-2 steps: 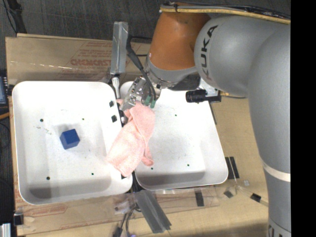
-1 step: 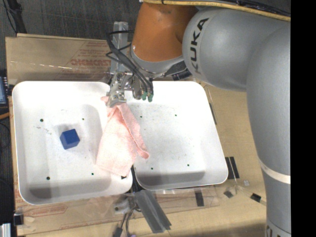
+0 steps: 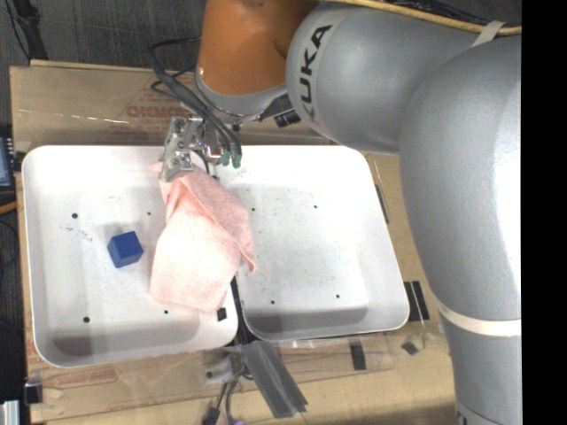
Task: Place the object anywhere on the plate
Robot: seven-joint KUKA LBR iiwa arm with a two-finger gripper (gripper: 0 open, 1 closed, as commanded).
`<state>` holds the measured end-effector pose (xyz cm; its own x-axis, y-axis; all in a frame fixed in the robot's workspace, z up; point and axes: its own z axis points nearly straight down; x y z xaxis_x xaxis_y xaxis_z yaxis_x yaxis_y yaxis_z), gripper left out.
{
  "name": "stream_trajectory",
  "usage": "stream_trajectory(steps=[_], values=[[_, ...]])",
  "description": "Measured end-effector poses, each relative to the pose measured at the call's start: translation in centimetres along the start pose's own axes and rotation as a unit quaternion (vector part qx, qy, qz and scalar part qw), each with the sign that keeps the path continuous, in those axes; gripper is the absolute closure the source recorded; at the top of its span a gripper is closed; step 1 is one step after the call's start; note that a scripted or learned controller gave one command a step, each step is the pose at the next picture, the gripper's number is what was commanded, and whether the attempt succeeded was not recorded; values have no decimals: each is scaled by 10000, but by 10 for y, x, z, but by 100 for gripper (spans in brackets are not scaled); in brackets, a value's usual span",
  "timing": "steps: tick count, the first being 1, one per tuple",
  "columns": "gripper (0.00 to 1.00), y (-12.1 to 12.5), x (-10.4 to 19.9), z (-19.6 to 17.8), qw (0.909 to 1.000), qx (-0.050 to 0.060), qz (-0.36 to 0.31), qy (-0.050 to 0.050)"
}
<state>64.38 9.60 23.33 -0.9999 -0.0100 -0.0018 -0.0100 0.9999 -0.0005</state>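
One pink cloth (image 3: 199, 242) hangs from the pincer (image 3: 182, 162), clamped on its top corner, lifted for carrying; no plate visible.

arm (image 3: 425, 87): grey casing, black KUKA lettering | orange band above wrist | black cables | claw (image 3: 184, 153): bare metal

Bench (image 3: 71, 87) brown, cardboard-like; left bin (image 3: 53, 326) and right bin (image 3: 354, 312) side by side, touching.
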Motion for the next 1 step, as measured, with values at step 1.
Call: stream_trajectory(steps=[1], values=[[0, 0, 0, 0, 10000, 0, 1, -2]])
